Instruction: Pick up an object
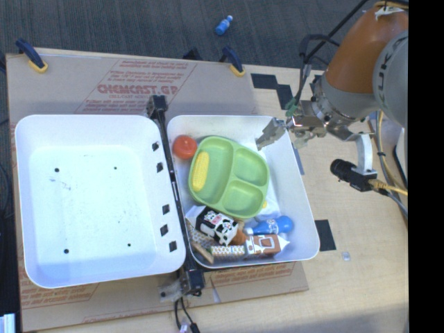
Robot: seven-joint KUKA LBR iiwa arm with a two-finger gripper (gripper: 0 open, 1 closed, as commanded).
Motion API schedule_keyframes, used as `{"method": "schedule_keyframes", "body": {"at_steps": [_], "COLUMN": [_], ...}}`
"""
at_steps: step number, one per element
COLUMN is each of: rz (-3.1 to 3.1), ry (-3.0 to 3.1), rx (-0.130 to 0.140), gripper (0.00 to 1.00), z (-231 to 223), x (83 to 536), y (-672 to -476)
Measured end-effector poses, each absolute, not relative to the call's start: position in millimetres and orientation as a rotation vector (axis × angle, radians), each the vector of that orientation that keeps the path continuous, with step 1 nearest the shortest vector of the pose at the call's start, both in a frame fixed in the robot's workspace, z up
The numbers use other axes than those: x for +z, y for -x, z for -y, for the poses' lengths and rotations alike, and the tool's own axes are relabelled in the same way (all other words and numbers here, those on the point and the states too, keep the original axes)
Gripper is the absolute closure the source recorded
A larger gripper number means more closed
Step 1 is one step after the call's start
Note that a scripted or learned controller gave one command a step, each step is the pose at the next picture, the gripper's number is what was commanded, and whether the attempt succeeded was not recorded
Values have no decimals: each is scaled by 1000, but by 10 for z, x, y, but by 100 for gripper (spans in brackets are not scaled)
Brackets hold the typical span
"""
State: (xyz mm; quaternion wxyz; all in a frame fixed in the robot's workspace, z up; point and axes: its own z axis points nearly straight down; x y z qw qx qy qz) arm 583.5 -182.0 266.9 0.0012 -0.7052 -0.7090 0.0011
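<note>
The right bin (295,186) holds a green divided plate (236,175) with a yellow piece (200,171) lying in its left section. A red ball (184,146) rests by the plate's upper left corner. Along the bin's front lie a black-and-white cow-patterned toy (218,225), a blue object (272,225) and a small brown carton (263,245). My gripper (269,134) hangs over the bin's back right corner, just beyond the plate's far edge, with nothing visibly in it.
The left bin (90,196) sits beside the right one, joined by a black clamp strip (166,179). Both rest on cardboard (132,85) held by blue clamps (31,54). A small blue bottle (223,25) lies on the floor behind.
</note>
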Motion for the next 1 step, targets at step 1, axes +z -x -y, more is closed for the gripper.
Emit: {"method": "schedule_keyframes", "body": {"at_steps": [1], "rz": [2226], "ry": [2212], "rx": [5], "gripper": [0], "z": [1516], "x": [1535], "y": [-6523]}}
